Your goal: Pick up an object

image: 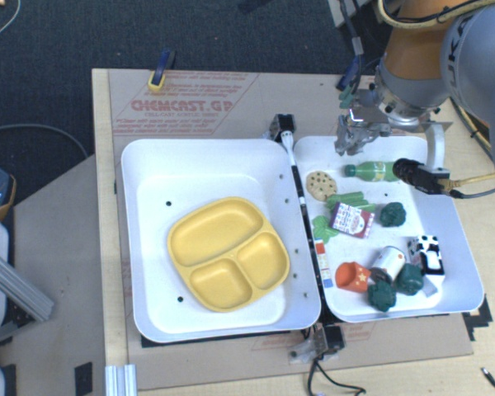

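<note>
Our gripper hangs upper right; finger spread we cannot tell. The bottle looks light and slippery. We'd grasp mid-body.

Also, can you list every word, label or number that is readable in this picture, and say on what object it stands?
"CHEMCAST G P": red print on the brown board under the bins; the last letters are uncertain.
Smaller red lines under it: too blurred to read.
Red-and-white packet in the right bin: print too small to read.
Letters on the grey arm: cut off, unreadable.
</note>
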`<state>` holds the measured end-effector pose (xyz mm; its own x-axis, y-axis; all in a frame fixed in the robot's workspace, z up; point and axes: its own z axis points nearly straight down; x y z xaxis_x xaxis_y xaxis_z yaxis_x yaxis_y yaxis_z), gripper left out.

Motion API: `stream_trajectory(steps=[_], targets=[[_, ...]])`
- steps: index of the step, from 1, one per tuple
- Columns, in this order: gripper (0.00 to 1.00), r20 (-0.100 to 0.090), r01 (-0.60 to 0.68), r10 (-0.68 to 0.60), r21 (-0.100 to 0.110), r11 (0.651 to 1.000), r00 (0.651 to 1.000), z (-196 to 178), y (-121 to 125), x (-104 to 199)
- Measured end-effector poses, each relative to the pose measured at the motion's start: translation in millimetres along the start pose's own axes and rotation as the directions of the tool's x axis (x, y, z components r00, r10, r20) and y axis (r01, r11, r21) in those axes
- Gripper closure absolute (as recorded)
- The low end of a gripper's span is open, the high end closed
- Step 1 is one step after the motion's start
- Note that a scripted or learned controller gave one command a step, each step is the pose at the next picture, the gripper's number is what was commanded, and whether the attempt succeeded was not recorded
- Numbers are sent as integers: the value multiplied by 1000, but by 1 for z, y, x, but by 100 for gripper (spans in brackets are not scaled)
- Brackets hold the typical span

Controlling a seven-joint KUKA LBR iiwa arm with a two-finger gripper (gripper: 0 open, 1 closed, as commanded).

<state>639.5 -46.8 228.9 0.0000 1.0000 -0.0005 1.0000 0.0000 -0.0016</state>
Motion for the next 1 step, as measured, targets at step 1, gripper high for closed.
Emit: stream_trajectory(steps=[1], targets=[[100, 2, -1, 1, -6, 1000, 1000, -5, 6, -11]])
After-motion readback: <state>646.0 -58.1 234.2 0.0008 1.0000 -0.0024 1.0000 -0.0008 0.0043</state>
